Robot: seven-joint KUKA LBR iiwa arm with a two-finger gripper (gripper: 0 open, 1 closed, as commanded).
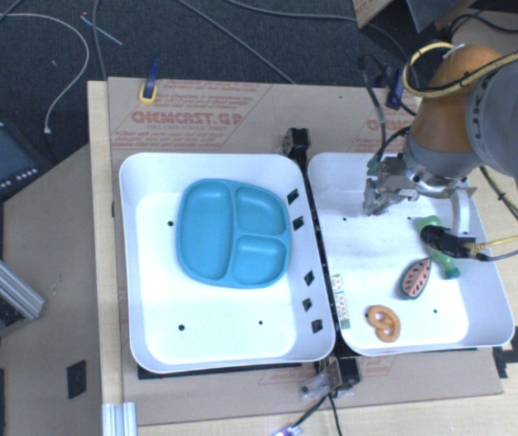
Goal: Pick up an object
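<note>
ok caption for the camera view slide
Gripper over the right bin, apart from its pretzel; blue plate in left bin.

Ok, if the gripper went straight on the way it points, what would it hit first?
Probably the bare floor of the right bin: the gripper points down over it, with nothing seen beneath. The pretzel lies well off that line. Depth is unclear.

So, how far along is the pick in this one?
Done: nothing looks lifted. The pretzel-shaped piece and the brown oval piece lie on the right bin floor, and the blue plate lies in the left bin. In hand: the gripper is over the right bin's far end, apart from both pieces. Left: reaching a piece, grasping, lifting.
</note>
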